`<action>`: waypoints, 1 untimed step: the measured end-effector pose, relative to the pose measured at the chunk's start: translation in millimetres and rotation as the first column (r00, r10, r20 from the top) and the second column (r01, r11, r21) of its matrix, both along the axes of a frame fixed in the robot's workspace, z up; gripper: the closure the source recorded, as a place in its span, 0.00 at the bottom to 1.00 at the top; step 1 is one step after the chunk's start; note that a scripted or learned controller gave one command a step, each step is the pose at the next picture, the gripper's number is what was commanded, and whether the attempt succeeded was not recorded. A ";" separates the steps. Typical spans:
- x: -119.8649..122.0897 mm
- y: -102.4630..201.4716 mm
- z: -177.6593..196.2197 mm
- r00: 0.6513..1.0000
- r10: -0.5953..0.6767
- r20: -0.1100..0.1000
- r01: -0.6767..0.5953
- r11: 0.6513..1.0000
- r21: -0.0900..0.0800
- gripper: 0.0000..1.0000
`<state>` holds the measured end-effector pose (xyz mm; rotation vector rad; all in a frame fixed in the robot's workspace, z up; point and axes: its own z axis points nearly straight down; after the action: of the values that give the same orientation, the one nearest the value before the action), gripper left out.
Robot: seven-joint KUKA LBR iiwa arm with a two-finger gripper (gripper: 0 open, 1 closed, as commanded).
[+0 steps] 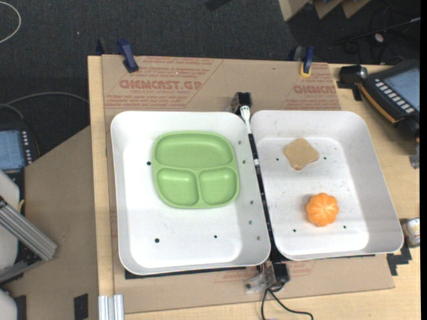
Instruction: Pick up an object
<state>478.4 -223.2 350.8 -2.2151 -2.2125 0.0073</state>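
Here, green three-part tray in the view's left bin; tan slab and orange, apart, in the other bin.

Robot hardware. A small pale grey rounded piece sits at the right margin, too cropped to identify. A dark control pendant has orange trim and a bluish screen.

plate in left bin; mandarin in right bin.

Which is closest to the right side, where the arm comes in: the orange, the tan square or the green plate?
1. Orange, right bin, front.
2. Tan square, right bin, back; only slightly farther.
3. Green plate, left bin.
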 end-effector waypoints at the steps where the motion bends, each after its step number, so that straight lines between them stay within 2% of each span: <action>1: 1.2 -1.6 171.5 0.999 0.003 0.032 -0.003 1.000 -0.014 1.00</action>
<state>479.6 -224.7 522.4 -2.2352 -2.2391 -0.0126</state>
